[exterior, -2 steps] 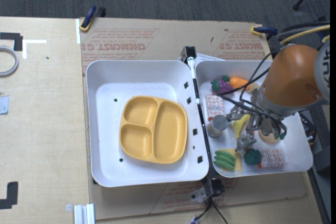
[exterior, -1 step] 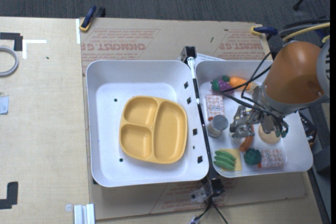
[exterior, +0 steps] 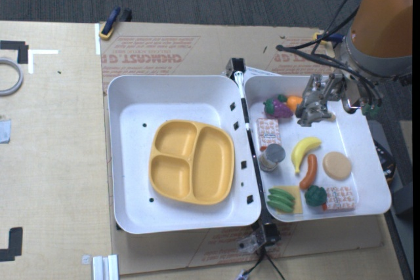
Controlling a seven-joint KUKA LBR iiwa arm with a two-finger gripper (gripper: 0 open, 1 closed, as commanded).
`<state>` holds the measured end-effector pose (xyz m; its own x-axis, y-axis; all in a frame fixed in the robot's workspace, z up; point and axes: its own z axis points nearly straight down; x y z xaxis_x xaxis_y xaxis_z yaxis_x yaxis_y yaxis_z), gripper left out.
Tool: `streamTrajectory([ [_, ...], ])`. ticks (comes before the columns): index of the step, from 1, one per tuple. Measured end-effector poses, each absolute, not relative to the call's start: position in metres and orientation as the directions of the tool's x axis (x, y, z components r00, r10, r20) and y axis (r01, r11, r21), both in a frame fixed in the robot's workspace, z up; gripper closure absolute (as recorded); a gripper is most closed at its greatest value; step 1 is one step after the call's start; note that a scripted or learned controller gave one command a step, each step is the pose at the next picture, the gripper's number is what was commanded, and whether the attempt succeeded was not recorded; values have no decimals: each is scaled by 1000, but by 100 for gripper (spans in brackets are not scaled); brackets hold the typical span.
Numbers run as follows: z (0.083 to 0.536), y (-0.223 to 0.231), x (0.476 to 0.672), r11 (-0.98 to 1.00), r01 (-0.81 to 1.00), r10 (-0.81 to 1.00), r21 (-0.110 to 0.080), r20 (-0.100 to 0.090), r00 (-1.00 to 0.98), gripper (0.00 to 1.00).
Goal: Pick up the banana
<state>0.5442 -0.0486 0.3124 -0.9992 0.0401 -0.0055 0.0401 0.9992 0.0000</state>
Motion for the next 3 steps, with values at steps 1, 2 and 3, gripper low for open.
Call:
streamTrajectory([
  [1,312,-49,544,999,40,40,0,-5,-999,0],
  [2,220,-58,517,962,-272,-272,0,-2,-962,0],
  [3,196,-59,504,765,-644,-644,-1,-3,-765,0],
])
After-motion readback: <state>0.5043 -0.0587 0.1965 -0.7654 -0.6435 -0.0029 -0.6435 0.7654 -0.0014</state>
